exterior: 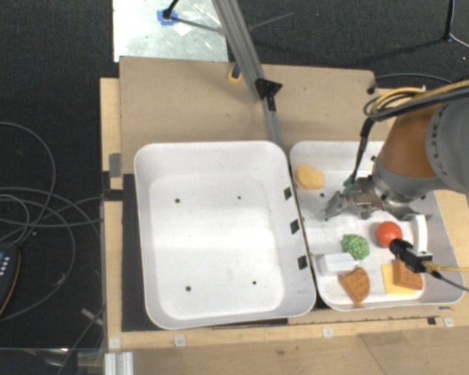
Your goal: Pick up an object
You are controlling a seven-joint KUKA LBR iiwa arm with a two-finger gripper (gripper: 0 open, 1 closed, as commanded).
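Note:
My gripper (335, 207) hangs low over the middle of the right bin (444, 291), on the grey arm with its orange band (406, 147). A yellow bun-like piece (309, 177) lies just up and left of it. Below the gripper sit a green bumpy object (356, 246) and a red ball (388, 232). Along the bin's near edge lie a white block (336, 262), an orange-brown wedge (357, 284) and a yellow block (399, 279). None of them touches the gripper.
The left bin (152, 233) stands beside the right one, with black clips (294, 226) along the shared wall. A grey pole (246, 49) slants in from the top to the gap between the bins. A black-and-yellow cable (413, 258) crosses the right bin's near right corner.

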